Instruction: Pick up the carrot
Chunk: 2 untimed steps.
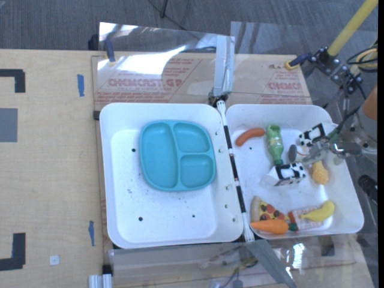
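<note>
The carrot is orange with a green stub at its right end. It lies flat along the front wall of the right bin, just below a pizza slice. My gripper hangs over the middle of that bin, well behind the carrot and to its right. Its two black-and-white patterned fingers stand wide apart, open, with no object held between them. The arm reaches in from the right edge.
A green bottle and a red sausage lie left of the gripper. A yellow-orange toy sits to its right, and a banana lies near the front. The left bin holds a teal divided plate.
</note>
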Tool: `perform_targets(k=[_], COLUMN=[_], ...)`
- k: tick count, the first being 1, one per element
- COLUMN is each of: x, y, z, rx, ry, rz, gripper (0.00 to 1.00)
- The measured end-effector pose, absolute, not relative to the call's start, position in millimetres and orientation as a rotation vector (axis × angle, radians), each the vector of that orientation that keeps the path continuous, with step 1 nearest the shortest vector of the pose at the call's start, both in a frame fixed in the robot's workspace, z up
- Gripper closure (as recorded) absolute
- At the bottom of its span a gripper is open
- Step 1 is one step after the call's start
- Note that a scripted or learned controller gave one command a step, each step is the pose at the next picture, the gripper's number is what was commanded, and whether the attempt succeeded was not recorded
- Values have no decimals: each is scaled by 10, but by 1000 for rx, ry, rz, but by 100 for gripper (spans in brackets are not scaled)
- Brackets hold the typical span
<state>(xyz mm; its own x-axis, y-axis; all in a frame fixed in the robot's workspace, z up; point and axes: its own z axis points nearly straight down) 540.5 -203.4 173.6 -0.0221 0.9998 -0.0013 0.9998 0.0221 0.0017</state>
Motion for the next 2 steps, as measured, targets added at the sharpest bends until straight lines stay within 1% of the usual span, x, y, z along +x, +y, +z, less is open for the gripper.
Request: perform_targets(k=[1, 2], x=[5045, 5042], y=[-2133, -2148], z=[948, 1039], rx=[2257, 2256], ry=[2188, 2184], rz=[12, 8], gripper=[0, 100])
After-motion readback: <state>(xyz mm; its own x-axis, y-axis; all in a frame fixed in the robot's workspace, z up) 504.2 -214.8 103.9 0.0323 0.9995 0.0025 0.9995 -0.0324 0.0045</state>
